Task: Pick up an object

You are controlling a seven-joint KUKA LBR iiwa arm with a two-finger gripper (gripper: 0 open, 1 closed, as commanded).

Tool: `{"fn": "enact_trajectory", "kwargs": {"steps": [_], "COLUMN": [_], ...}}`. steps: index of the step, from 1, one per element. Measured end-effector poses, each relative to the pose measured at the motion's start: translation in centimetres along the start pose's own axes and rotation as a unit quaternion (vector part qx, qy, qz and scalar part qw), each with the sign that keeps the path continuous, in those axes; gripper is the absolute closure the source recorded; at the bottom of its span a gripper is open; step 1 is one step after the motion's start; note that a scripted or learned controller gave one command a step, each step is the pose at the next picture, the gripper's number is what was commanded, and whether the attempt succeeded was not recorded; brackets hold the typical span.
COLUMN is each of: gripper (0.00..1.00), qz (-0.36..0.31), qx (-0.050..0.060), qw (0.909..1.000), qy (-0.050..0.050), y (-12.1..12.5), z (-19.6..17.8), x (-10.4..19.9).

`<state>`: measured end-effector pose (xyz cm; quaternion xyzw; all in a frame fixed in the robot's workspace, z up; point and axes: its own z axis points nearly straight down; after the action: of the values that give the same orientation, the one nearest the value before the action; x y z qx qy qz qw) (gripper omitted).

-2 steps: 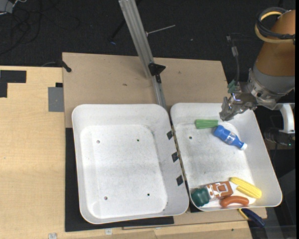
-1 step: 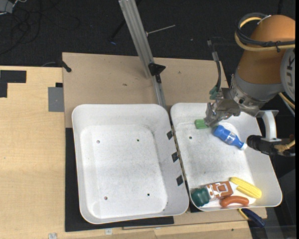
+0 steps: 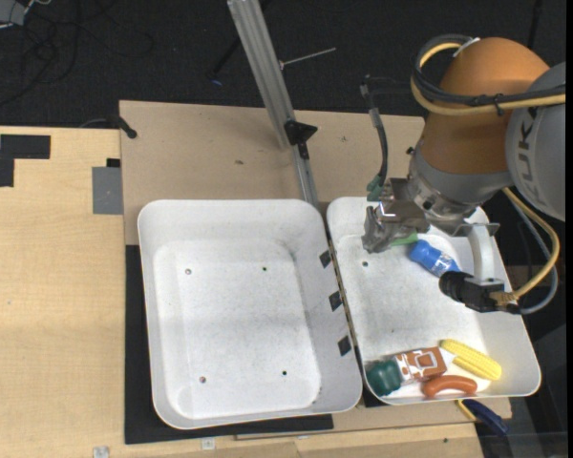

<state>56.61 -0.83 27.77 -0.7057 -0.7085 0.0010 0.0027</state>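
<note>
Along the near edge of the right bin [image 3: 516, 351], closest to the lens, a cluster of small objects sits together: a dark green piece [image 3: 384, 377] toward the near left corner, an orange-and-white item [image 3: 423, 362] just beside it, an orange-red loop-shaped object [image 3: 449, 385] against the near rim, and a yellow piece shaped like an ear of corn [image 3: 472, 359] toward the near right corner.

At the far left part of the same bin, the gripper [image 3: 376, 237] hangs low over the white floor near the far rim and the divider, with nothing visibly between its metal fingers; whether they are spread or closed cannot be made out at this angle. A blue cylinder-like object [image 3: 430, 256] lies just to the right of the gripper, partly tucked under the wrist. A black part on the arm's cabling [image 3: 464, 289] hangs over the bin's right side.

Above the gripper, the orange band [image 3: 477, 113] of the grey arm [image 3: 544, 151] bulks in from the right, ringed by yellow and black cables.

The left bin [image 3: 234, 308] sits alongside, the two rims meeting at black clips [image 3: 336, 300]. A slanted metal rail [image 3: 267, 84] rises from the wooden bench [image 3: 48, 256] behind the bins.
</note>
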Motion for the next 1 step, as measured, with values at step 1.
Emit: {"fn": "enact_trajectory", "kwargs": {"steps": [1], "gripper": [1.0], "qz": [0.0], "qx": [0.0], "qw": [1.0], "qy": [0.0], "y": [-2.51], "z": [0.44], "x": [4.79]}}
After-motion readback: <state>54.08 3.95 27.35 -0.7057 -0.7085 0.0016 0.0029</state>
